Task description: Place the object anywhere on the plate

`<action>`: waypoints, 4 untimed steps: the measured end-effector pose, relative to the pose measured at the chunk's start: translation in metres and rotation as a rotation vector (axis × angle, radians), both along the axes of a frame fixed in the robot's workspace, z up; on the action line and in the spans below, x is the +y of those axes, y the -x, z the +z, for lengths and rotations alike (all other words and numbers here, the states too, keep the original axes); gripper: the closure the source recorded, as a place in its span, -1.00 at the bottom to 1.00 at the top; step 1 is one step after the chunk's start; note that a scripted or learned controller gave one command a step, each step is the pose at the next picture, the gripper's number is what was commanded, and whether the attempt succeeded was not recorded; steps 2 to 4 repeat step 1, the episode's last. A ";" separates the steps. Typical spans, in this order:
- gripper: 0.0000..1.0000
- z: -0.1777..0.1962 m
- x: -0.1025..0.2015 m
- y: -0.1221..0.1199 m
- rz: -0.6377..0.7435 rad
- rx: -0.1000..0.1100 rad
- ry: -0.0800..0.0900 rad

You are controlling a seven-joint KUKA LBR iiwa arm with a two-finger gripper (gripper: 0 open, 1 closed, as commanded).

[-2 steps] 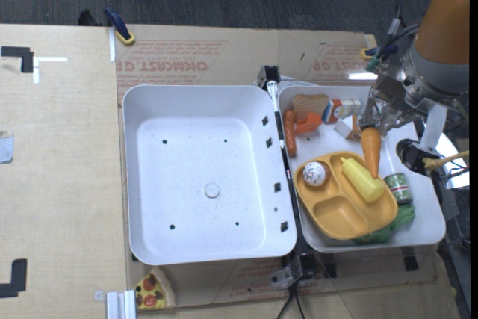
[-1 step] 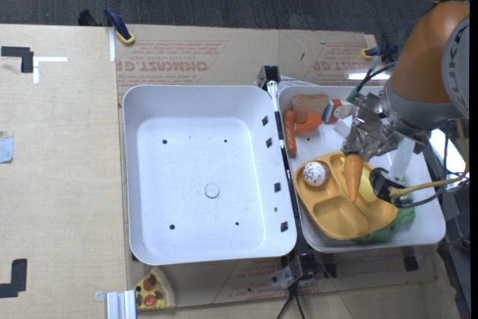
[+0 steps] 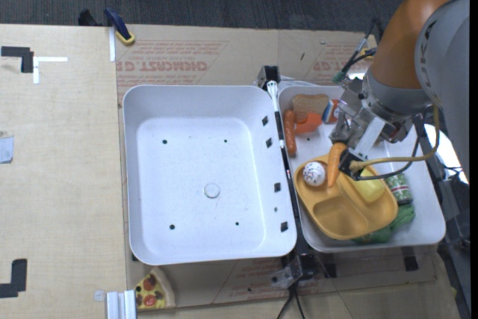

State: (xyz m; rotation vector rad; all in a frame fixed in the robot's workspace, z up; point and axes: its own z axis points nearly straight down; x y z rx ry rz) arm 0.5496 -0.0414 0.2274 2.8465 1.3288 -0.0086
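A yellow divided plate [image 3: 345, 217] lies in the right bin [image 3: 429, 235], at its front. A white ball [image 3: 314, 173] rests in the plate's left section and a yellow piece [image 3: 370, 188] in its right section. My gripper [image 3: 346, 148] hangs over the plate's back edge. An orange carrot [image 3: 334, 164] sits between its fingers, pointing down, with the lower tip over the plate beside the white ball. I cannot tell whether the tip touches the plate.
Behind the plate lie a slice of toast [image 3: 309, 104], orange pieces [image 3: 290, 132] and a small can [image 3: 328, 112]. A green bottle [image 3: 400, 190] and green leaves [image 3: 392, 226] flank the plate's right. The left bin [image 3: 142, 160] holds a small disc [image 3: 212, 191]. A toy pizza slice [image 3: 152, 290] lies outside.
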 end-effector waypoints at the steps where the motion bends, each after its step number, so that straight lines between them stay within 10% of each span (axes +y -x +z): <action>1: -1.00 0.000 0.000 0.000 0.000 0.000 0.000; 4: -1.00 0.000 0.000 0.000 0.000 0.000 0.000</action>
